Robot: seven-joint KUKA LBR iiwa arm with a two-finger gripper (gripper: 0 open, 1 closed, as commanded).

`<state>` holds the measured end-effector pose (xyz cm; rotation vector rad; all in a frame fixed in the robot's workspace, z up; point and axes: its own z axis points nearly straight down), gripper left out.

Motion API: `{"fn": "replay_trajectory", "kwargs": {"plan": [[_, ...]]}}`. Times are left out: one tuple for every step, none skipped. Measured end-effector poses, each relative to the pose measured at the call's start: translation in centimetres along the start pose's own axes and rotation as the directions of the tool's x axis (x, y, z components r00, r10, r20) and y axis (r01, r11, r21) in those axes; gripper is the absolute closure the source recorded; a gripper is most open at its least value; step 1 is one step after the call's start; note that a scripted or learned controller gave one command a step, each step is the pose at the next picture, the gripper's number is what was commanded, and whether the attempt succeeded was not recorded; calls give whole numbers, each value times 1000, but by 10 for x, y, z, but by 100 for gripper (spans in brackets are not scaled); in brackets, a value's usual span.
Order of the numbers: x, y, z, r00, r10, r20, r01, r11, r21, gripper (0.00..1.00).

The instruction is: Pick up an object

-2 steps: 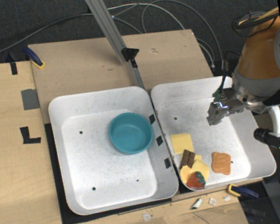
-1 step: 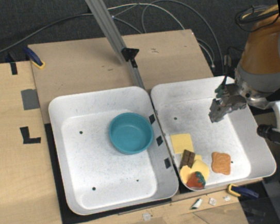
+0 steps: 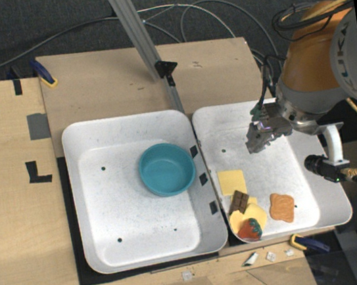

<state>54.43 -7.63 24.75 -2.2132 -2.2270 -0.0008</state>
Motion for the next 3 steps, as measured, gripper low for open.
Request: {"fn": "replay_trajectory", "kwargs": {"plan": [[56,19,1,1000,-1,0,1,1000,0,100],[113,30,15,1000,-1,1,1,1000,2,100],[156,37,19,1000,1,2,-1,1000,1,100]]}}
